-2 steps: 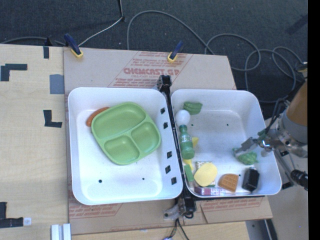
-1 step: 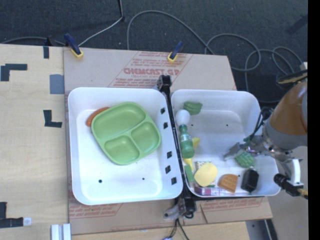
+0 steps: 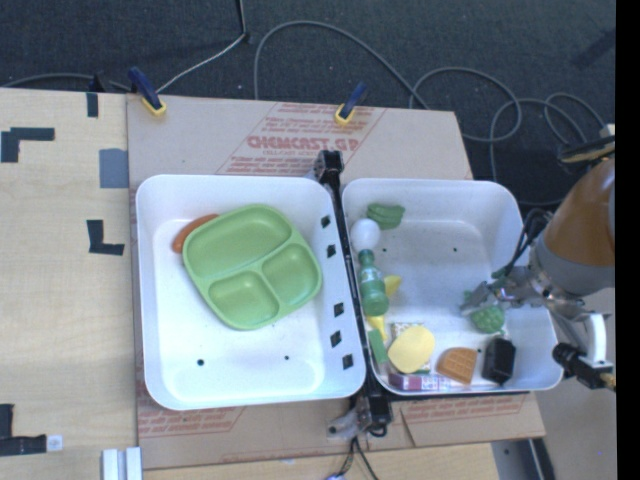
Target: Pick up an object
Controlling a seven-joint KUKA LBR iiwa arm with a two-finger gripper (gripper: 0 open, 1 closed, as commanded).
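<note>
— Green is the small leafy object [image 3: 489, 319] near the right wall of the right bin [image 3: 440, 190]. Is it the thing to pick up?

— I judge so, because it is the nearest to the jaws [image 3: 484, 296]. They are at the right side of this bin, low over its floor, and the green object lies just under them, a little toward the camera.

— Are the jaws holding it?

— I cannot tell if they are open or closed; they look thin and blurred. The object seems to touch them or lie just beside them, no more.

— Does it have a long axis?

— No, it looks round and lumpy, so the turn of the wrist matters little. A black block [image 3: 498, 359] and an orange piece [image 3: 459, 364] are near, toward the front wall.

— And the left bin [image 3: 160, 298]?

— It carries a green divided plate [image 3: 252, 265], well apart from the arm [image 3: 582, 236].
</note>
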